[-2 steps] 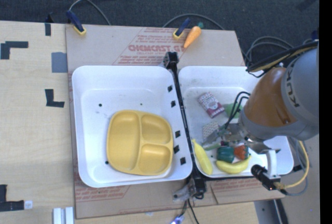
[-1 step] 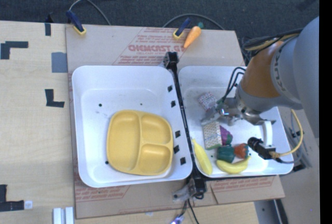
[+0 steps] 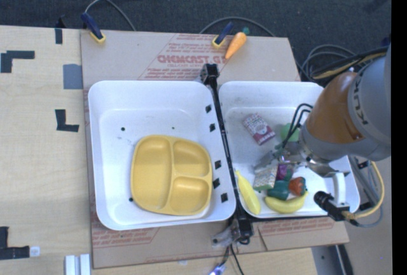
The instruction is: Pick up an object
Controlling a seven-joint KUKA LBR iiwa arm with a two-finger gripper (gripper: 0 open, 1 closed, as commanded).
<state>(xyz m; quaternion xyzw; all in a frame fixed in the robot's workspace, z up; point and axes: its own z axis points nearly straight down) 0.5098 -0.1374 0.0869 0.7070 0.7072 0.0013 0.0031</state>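
The right bin point(image 3: 235, 94) holds a heap of small things near its front. Among them are a pink-and-white packet point(image 3: 257, 128), a grey packet point(image 3: 264, 175), a purple item point(image 3: 283, 172), a teal piece point(image 3: 278, 191), a red piece point(image 3: 297, 186) and two yellow bananas point(image 3: 285, 205) point(image 3: 247, 192). My gripper point(image 3: 284, 156) hangs low over the heap, just above the grey packet and the purple item, with a green thing point(image 3: 291, 134) right beside it. The wrist with its orange band point(image 3: 336, 116) covers the right side of the bin.
The left bin point(image 3: 102, 98) holds a yellow divided plate point(image 3: 170, 174). A toy carrot point(image 3: 235, 44) lies on the cardboard behind the bins, between two blue-and-yellow clamps point(image 3: 93, 27) point(image 3: 222, 35). Cables run across the dark floor at the back and right.
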